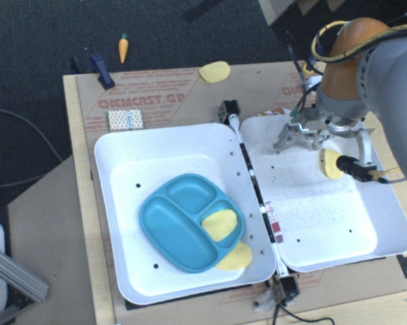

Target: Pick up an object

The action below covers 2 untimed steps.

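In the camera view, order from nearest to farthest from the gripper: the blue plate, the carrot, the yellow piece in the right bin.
From the gripper:
1. Yellow piece, right bin.
2. Blue plate, left bin.
3. Carrot, off the bench, far left.

A brown board (176, 90) with red lettering carries two white bins (111, 159). A flat yellow oval (215, 71) lies at the board's 12 o'clock edge. At 10 o'clock, just beyond a bin corner, sits a small patterned square pad (125, 119). A blue clip (101, 70) lies across the 11 o'clock corner. A small orange carrot-shaped toy (123, 48) is near it on dark carpet (23, 39). A black clamp (229, 109) sits at the 12 o'clock end of the seam between the bins.
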### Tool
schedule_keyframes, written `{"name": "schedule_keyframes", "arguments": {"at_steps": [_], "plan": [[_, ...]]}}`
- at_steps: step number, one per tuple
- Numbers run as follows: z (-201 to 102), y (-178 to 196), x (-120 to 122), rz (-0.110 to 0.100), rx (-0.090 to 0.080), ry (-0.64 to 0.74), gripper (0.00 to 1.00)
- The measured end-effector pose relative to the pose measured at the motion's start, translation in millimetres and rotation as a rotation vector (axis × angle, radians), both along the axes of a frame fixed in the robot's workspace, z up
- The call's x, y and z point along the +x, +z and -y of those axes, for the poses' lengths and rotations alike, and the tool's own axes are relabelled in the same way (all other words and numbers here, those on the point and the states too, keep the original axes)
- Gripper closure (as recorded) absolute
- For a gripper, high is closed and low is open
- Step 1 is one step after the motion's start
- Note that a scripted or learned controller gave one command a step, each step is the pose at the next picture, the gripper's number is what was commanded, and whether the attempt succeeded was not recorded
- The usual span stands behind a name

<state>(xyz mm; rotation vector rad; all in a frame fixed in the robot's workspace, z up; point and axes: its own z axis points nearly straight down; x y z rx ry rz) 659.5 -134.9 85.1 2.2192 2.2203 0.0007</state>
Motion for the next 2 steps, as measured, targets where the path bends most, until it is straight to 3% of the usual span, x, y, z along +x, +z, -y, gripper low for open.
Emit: {"name": "schedule_keyframes", "arguments": {"at_steps": [1, 2], "plan": [[38.0, 107.2, -41.7, 0.003, -0.002, -0.001, 0.00], [77.8, -0.5, -49.8, -0.003, 0.004, 0.001, 0.00]]}}
